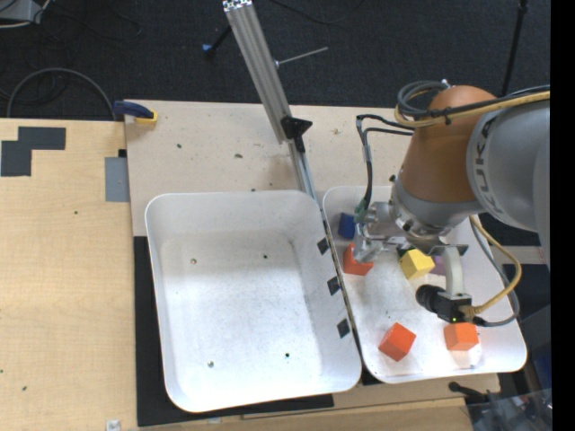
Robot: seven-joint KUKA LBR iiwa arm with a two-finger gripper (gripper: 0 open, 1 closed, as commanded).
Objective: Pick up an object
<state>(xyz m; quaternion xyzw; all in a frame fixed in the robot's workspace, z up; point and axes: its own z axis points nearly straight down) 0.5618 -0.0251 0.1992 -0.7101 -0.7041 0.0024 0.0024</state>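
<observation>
Hanging low over the right bin (503,353), the gripper (367,241) is just above an orange block (357,263) right of frame centre, finger state I cannot tell; this block seems light, stiff, best pinched on two flat opposite faces.

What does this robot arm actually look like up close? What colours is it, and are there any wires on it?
The arm is a thick, rounded grey tube with a glossy orange band above its wrist. Black cables loop over the top of the orange part, and a thin one runs down beside it. A yellowish cable curls under the wrist. The gripper is a small metal-grey assembly.
</observation>
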